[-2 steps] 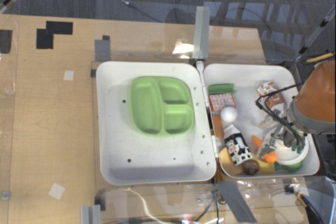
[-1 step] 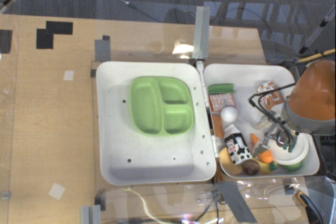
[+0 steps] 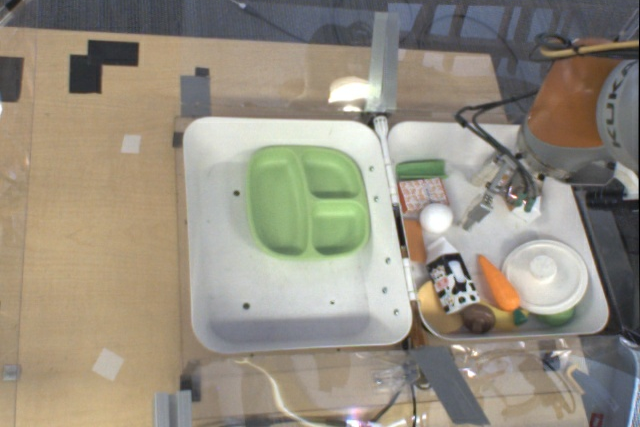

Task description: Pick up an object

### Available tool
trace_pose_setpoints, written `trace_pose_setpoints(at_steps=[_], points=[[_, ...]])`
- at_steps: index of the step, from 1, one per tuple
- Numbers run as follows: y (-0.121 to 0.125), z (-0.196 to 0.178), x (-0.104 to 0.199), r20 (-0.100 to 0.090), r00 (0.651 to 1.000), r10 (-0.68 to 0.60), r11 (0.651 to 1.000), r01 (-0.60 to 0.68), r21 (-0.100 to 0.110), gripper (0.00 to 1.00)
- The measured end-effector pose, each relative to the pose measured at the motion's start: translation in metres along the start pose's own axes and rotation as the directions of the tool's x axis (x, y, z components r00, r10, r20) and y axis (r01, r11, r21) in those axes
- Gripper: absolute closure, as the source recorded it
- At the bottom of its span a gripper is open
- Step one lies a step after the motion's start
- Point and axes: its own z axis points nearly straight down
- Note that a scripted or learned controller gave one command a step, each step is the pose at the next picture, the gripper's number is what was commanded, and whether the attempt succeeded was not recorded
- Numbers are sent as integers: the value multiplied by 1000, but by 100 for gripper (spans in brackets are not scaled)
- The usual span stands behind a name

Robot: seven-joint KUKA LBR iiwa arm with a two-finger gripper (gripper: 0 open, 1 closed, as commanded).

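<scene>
Carrot (image 3: 498, 283) – long axis slanted, tip lower right – tool (image 3: 478, 212) spread, empty.

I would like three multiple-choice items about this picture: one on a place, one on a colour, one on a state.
1. Where does the green divided plastic tray lie?
A. left white bin
B. right white bin
C. bare bench

2. What colour is the small carrot-shaped toy?
A. blue
B. orange
C. white

3. The gripper is
A. gripping the tray
B. over the right bin, holding nothing
C. over the left bin

Answers: 1 A, it sits alone there. 2 B, orange beside the white round lidded bowl. 3 B, nothing between its fingers.
</scene>
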Motion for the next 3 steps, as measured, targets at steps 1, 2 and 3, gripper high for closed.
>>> trace_pose_setpoints(at_steps=[1,2,3], points=[[-79,-2,45,0,1000,2,1000,-2,4,0],[8,1,-22,0,976,220,976,-220,1,0],[-41,-1,-1,-7,951,308,951,-308,-6,0]])
